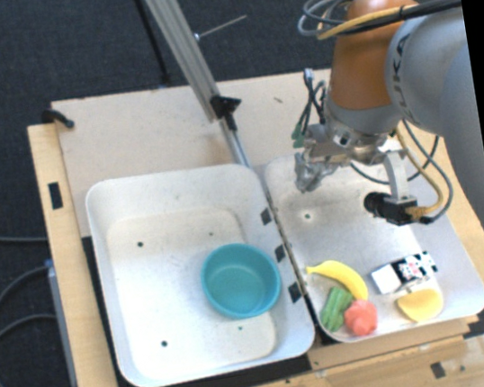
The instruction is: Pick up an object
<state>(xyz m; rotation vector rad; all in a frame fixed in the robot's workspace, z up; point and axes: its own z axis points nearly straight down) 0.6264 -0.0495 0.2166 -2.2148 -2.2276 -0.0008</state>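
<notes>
Yellow banana (341, 277) lies at right bin (346, 217) front edge, touching green pepper (335, 307); my gripper (309, 171) hovers over bin's far end, nothing held; jaw gap: can't tell; should travel forward, centre over banana, descend straight.

No writing can be read. The small white box (403, 273), below and right of the pincer (309, 173), bears blurred, illegible markings.

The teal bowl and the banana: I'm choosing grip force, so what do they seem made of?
The teal bowl looks like smooth moulded plastic: one even colour, soft sheen. The banana is probably a plastic toy: flat, spotless yellow, though the view is too coarse to be sure.
</notes>
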